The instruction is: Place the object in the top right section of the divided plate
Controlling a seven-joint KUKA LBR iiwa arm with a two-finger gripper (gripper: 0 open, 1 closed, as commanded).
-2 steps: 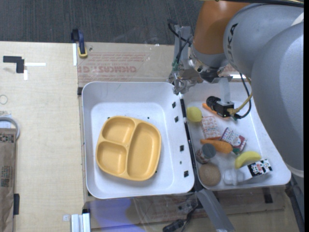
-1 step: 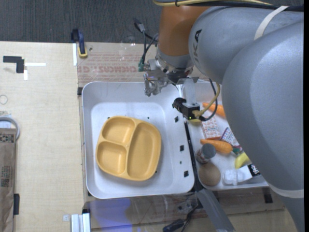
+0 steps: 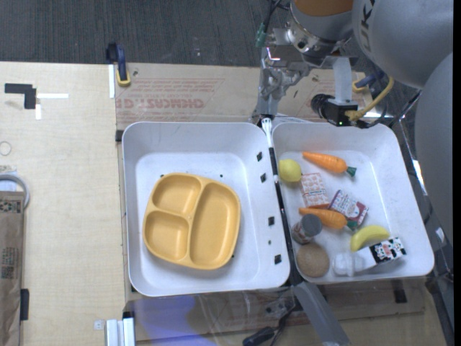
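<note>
Fingers [image 3: 266, 112]: spread or pressed, not discernible. Step: fetch carrot [image 3: 325, 162] (tapered, rolls) right of divided plate [image 3: 216, 222]; grip squarely across thick end.

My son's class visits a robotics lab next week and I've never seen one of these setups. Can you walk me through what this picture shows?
You are looking down at a slant from a single camera fixed above a bench. The large grey shape with an orange band at the top right is a robot arm, reaching in from the right. Its gripper, the two-finger tool at its tip, hangs above the back edge of the bench, near where the two bins meet. Nothing can be seen between its fingers.

On the bench sit two shallow white bins. The left bin holds a yellow divided plate with three sections. The right bin holds small toy foods and packets, among them two carrots, a lemon and a banana.

The job is to put an object into the plate's top right section.
</note>
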